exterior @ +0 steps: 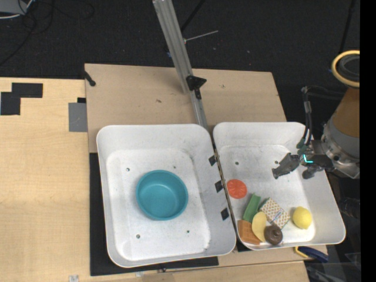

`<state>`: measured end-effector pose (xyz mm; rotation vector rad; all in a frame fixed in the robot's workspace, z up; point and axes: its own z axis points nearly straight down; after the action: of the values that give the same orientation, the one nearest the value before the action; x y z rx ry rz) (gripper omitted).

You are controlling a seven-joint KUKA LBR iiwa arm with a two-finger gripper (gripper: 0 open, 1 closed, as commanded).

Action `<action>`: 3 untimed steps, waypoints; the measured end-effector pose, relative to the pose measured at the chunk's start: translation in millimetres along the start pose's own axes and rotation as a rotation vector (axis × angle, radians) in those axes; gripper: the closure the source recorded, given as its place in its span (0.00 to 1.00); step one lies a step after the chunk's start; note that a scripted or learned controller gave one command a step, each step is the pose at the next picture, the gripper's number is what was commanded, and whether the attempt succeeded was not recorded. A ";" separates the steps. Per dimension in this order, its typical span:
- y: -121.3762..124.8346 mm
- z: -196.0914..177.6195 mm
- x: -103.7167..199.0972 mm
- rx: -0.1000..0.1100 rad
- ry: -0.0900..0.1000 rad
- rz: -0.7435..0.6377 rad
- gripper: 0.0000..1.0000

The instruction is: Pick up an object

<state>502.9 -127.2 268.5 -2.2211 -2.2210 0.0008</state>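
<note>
— So where is the gripper [281, 170]?

— Over the right bin [267, 135], near its right wall, with the grey arm [346, 134] coming in from the right. The dark fingers [286, 167] point left above bare bin floor. I cannot tell whether they are parted or closed; nothing shows between them.

— And the things to pick from?

— All clustered at the near end of the right bin, apart from the gripper. A red disc [237, 188] lies close to the dividing wall. Below it, a green block [252, 207] is tilted, touching a pale yellow piece [260, 222] and an orange piece [249, 233]. A checkered item [274, 211] sits just beside those, a dark brown ring [273, 235] in front of it, and a yellow lemon [302, 217] off to the right.

— The left bin [117, 140]?

— It holds a teal bowl [162, 194], upright, roughly in the middle. Both bins rest on the wooden surface [135, 93].
</note>
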 end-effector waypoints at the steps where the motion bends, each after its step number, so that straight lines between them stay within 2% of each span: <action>1: 0.0 0.0 0.0 0.000 0.000 0.000 0.00; 3: -11.0 92.6 6.5 0.004 0.001 -0.001 0.00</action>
<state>491.8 -120.8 175.9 -2.2182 -2.2199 0.0042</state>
